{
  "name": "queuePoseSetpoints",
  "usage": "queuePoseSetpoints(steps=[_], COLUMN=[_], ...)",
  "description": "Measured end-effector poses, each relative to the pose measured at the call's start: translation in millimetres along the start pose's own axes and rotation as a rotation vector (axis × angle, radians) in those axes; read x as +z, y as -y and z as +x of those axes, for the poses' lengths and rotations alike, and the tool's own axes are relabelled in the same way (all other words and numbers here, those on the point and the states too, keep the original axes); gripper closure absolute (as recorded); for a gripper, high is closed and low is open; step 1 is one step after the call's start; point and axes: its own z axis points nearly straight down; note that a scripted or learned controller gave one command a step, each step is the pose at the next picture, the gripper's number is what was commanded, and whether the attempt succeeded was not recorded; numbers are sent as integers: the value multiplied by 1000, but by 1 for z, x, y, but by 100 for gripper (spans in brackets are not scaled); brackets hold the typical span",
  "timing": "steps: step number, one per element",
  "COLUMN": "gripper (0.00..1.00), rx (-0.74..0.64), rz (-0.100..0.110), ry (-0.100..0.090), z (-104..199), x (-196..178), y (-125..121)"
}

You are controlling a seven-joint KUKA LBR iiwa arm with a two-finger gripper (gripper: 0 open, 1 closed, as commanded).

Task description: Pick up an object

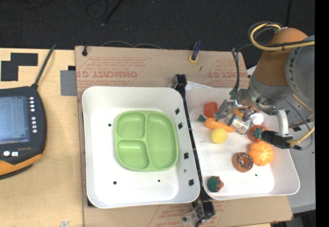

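The arm (pixel 280 61) reaches in from the right and comes down over the far part of the right bin (pixel 288 182), with its pincer (pixel 232 112) low among the toy foods there. Whether the pincer is apart or together I cannot tell.

Just beside the pincer lie a red piece (pixel 210 109), an orange carrot (pixel 220 125) and a yellow lemon (pixel 219 136), close together. To their right sits a small red strawberry (pixel 256 132). Nearer, an orange pumpkin (pixel 261 153) rests touching a brown doughnut (pixel 242 162). At the bin's near left corner lies a red and green piece (pixel 214 184), apart from the rest.

The left bin (pixel 103 180) holds a green divided plate (pixel 146 140) at its middle. On the surface far to the left sits a control pad (pixel 20 131) with a screen.
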Motion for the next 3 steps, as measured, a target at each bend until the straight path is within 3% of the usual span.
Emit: queuePoseSetpoints(steps=[1,2,3], gripper=[0,100,100], rx=[4,8,8], rz=[-16,-6,-11], ry=[5,2,3], z=[-2,-3,-8], x=[16,11,-31], y=[-3,0,1])
